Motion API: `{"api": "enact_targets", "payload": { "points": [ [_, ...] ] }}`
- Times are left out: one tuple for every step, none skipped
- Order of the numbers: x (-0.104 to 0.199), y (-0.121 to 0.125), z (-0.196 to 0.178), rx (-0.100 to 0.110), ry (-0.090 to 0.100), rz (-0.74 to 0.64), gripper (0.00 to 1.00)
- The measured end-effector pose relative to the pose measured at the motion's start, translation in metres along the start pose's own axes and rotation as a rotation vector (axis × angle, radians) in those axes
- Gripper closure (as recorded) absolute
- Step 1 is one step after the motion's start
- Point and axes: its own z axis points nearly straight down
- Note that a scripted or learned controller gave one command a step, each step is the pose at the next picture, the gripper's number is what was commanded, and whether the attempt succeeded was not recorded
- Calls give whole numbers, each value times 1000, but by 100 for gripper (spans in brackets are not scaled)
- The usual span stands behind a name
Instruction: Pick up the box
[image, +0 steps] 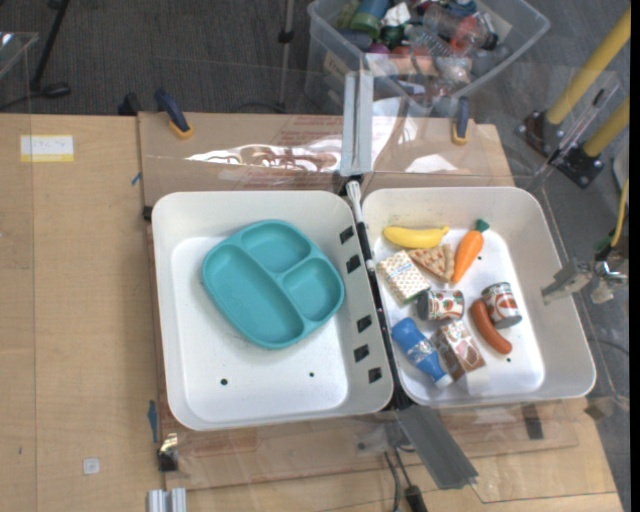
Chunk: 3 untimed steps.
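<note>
The box (403, 277), cream with a small red pattern, lies tilted in the upper left of the right bin (560, 345). A banana (416, 236) is just behind it and a brown wedge (433, 262) touches its right side. My gripper (583, 281) is a grey shape at the right bin's right rim, well to the right of the box, with nothing seen in it.
Around the box lie a carrot (466, 254), two small cans (446, 303) (500, 302), a sausage (491, 329), a blue bottle (420, 352) and a small carton (460, 347). The left bin (190, 390) holds a teal divided plate (272, 282). A clear tub of toys (430, 35) stands behind the bins.
</note>
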Motion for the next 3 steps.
{"api": "enact_targets", "payload": {
  "points": [
    [1,-15,151,6,19,-6,0],
    [116,22,158,-15,-6,-213,0],
    [59,-26,158,-15,-7,-199,0]
  ]
}}
